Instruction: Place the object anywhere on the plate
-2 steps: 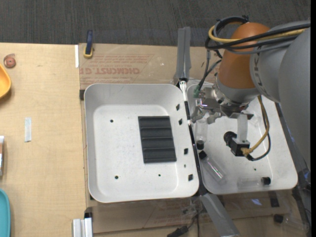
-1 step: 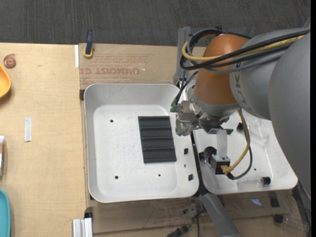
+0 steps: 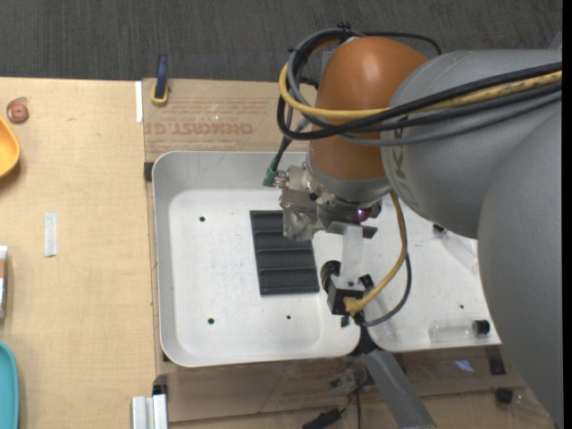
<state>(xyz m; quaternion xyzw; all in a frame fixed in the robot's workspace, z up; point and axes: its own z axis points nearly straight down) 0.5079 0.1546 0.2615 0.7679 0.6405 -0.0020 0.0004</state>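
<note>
Nearest the lens is my own bulky grey arm [image 3: 483, 141], filling the right side of the frame, with its rounded orange band [image 3: 366, 88] at upper centre and yellow and black cables looped around it. Below the band my gripper [image 3: 300, 220] hangs over the left shallow white plastic bin [image 3: 179, 329], near the frame's centre. From this angle my wrist hides its tip, so I cannot tell how wide it stands or whether it holds anything. It sits directly above the upper right corner of the flat black ribbed rectangular slab [image 3: 284, 259]; I cannot tell whether it touches.

That slab lies flat on the bin floor, centre-right in the bin. It is matt black, split into three grooved sections stacked along its length. Its long axis runs from the upper frame to the lower, leaning slightly rightward at the bottom; the grooves run across it.

In the right shallow white plastic bin [image 3: 447, 275], at the lower right of the frame, lies a small clear tube with a black cap [image 3: 460, 331], well apart from the slab. It lies on its side, long axis roughly left to right, cap toward the right.
</note>
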